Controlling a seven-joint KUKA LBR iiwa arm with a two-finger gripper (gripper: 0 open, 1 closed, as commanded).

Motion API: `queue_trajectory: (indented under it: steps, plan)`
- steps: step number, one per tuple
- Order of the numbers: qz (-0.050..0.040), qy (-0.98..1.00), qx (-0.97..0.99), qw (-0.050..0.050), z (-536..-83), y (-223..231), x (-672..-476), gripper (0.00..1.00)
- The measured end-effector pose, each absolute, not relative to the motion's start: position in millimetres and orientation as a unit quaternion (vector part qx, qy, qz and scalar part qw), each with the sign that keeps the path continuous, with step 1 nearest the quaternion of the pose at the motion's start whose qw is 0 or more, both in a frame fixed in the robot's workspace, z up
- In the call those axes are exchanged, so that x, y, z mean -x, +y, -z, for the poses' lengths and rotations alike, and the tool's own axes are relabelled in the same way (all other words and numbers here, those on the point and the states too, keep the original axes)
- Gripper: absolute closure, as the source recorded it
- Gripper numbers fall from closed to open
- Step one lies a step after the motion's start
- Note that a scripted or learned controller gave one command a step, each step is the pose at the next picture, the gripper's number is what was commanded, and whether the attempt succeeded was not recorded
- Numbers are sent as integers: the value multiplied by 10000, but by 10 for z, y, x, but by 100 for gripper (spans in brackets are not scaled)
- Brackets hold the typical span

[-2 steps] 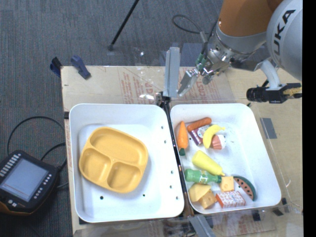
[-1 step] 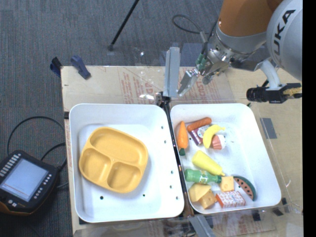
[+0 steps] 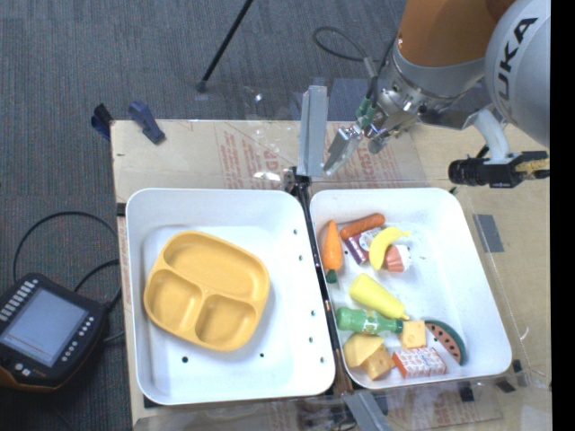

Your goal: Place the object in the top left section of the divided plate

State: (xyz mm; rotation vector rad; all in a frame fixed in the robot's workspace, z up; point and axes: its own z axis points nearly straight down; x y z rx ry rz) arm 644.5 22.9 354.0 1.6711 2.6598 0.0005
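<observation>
The yellow divided plate [image 3: 207, 290] lies in the left white bin [image 3: 148, 214], with one long section at the back and two smaller ones at the front; all three hold nothing. My gripper [image 3: 346, 146] hangs above the cardboard behind the bins, just past the back left corner of the right bin [image 3: 449, 206]. I see nothing held in it. The toy food lies in the right bin: an orange carrot [image 3: 331, 245], a red sausage [image 3: 362, 224], a banana [image 3: 386, 241] and a yellow pepper-like piece [image 3: 377, 294].
The front of the right bin holds a green bottle [image 3: 368, 321], a watermelon slice [image 3: 446, 338], cheese wedges [image 3: 364, 353] and a small orange box [image 3: 418, 362]. A grey upright post [image 3: 314, 133] stands behind the gap between the bins. A pendant [image 3: 40, 326] lies on the floor at left.
</observation>
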Motion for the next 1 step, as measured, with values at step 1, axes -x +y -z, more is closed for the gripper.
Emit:
queue_trajectory:
  steps: [1]
  plan:
    - [-2, 8467, -5320, 2, -3540, 229, -6445, 0]
